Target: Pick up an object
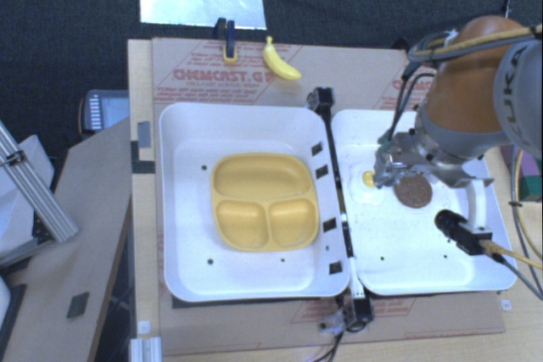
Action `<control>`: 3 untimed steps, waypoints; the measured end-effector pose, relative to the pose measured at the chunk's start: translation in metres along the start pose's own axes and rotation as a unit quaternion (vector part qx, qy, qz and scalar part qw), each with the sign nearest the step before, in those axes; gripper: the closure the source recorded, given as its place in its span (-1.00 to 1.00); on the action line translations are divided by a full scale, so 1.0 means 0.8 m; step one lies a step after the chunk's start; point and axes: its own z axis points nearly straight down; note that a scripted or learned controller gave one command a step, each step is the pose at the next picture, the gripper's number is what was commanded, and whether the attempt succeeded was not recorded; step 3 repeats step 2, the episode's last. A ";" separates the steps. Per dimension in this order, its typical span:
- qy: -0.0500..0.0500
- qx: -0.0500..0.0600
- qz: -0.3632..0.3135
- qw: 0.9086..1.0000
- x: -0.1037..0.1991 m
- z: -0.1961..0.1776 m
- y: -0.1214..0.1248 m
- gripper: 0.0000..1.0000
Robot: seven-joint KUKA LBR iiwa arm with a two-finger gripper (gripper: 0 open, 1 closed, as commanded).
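The grey arm's two-finger gripper (386, 175) is hovering in the right white bin (407, 267), beside a flat brown round disc (414, 192) and a small yellow piece (368, 179); finger state unclear.

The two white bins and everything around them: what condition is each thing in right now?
Yellow divided plate: lying flat in the left bin, upright, nothing in its sections.
Brown round disc: flat in the right bin, beside the hand.
Fried egg toy: flat in the right bin, at the hand's tip.
Banana: lying on the board behind the bins.
Hand: low over the right bin; grip unclear.
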 end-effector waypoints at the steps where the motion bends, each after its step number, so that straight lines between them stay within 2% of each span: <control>1: 0.000 0.001 0.000 1.000 0.067 0.016 0.003 1.00; 2: 0.000 0.000 -0.001 1.000 0.145 0.021 0.006 1.00; 3: 0.000 0.000 -0.001 1.000 0.145 0.021 0.006 1.00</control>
